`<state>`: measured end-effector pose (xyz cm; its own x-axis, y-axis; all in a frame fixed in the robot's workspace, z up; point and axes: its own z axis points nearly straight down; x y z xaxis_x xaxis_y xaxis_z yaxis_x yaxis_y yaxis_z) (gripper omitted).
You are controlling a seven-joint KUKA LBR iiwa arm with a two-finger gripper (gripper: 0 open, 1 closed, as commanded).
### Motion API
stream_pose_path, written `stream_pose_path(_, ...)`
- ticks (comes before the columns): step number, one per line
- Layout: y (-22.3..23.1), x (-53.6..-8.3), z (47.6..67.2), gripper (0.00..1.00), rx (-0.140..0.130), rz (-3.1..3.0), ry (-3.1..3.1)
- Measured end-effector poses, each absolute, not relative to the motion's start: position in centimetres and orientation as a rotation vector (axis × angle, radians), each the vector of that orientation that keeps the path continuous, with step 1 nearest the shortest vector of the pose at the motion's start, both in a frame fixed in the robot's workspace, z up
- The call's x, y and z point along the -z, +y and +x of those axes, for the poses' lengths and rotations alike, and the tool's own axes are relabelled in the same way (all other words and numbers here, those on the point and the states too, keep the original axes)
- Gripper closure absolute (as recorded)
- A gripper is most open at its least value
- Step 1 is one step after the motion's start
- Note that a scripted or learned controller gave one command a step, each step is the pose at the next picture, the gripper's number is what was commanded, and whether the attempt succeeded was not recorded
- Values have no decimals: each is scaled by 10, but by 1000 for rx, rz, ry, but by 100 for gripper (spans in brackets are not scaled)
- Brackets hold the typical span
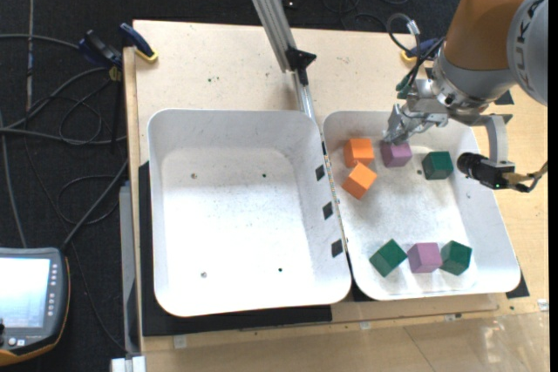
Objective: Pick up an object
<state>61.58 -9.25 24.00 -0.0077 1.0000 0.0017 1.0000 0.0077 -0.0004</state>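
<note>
Gripper (397,135) sits right over the small purple foam cube (397,154), can't tell its opening, so I'd center before squeezing.

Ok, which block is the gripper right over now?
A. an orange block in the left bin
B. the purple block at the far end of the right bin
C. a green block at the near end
B: the gripper sits just above the purple block, beside the orange blocks in the right bin.
</note>
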Motion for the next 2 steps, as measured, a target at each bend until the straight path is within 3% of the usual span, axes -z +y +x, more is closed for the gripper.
stream_pose_path(2, -3, -223, 582, 100, -1, -2211, -2228)
